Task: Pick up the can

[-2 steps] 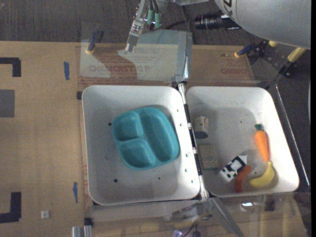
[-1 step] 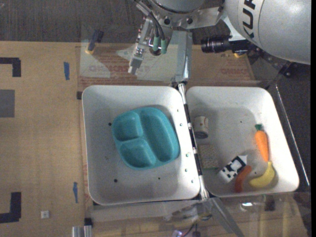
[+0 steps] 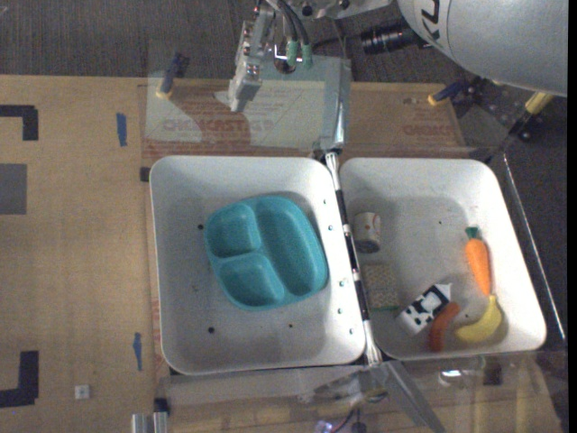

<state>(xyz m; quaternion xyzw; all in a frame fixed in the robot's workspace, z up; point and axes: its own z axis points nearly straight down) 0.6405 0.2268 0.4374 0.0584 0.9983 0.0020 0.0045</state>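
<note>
The can [image 3: 367,231] is small and pale with a dark end. It lies on its side in the right bin [image 3: 424,171], close to that bin's left wall. My gripper [image 3: 242,90] hangs high above the bench beyond the back edge of the left bin [image 3: 180,314], well away from the can to its upper left. Nothing hangs from the gripper.
A teal divided plate [image 3: 266,251] fills the middle of the left bin. In the right bin lie a carrot [image 3: 478,262], a banana [image 3: 482,323], a red piece [image 3: 440,325], a black-and-white carton [image 3: 424,307] and a speckled pad [image 3: 380,282] just in front of the can.
</note>
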